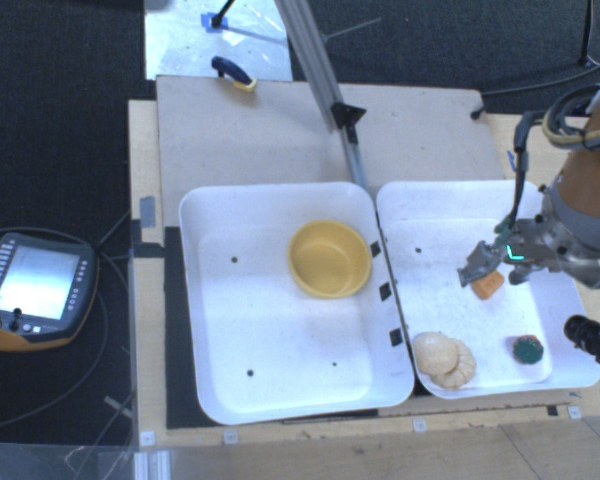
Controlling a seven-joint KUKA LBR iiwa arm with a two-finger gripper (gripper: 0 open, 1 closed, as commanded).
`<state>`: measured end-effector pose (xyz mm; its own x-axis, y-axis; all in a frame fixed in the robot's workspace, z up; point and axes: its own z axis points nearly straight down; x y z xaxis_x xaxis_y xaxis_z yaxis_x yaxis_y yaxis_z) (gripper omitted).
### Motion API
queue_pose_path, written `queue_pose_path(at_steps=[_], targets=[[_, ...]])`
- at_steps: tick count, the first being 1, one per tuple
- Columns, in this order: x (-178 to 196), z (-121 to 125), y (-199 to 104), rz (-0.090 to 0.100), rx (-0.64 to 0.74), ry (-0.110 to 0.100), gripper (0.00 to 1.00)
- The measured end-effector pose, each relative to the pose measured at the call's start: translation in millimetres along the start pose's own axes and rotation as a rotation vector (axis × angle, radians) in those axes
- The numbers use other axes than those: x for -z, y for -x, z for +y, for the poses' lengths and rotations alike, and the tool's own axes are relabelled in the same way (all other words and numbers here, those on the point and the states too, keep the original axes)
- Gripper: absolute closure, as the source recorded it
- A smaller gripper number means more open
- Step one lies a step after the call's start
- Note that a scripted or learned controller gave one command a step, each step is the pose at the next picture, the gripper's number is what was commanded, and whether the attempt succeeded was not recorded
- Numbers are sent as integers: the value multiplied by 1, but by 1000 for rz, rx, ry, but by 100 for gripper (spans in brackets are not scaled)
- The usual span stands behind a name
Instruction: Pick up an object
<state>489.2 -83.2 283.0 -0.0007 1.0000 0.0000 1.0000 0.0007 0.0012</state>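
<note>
Small orange block (489,285) lies under the gripper (483,271), grip state unclear; 1 bowl (329,258), 1 bun (443,358), 1 ball (527,348).

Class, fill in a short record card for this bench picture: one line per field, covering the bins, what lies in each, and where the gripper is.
left bin: holds a yellow bowl, upright, near the bin's upper right
right bin: holds three small items
orange piece: middle of the right bin, directly under the gripper
cream shell-shaped item: near the front left corner of the right bin
dark green ball: front right of the right bin
gripper: over the right bin, at the orange piece; finger state unclear
arm: enters from the right
</note>
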Motion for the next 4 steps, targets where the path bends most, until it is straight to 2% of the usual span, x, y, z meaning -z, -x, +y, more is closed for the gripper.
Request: queue_pose_path(at_steps=[1,4], targets=[[0,0,0,0,0,0,0],[-160,10,5,0,-1,-5,0]])
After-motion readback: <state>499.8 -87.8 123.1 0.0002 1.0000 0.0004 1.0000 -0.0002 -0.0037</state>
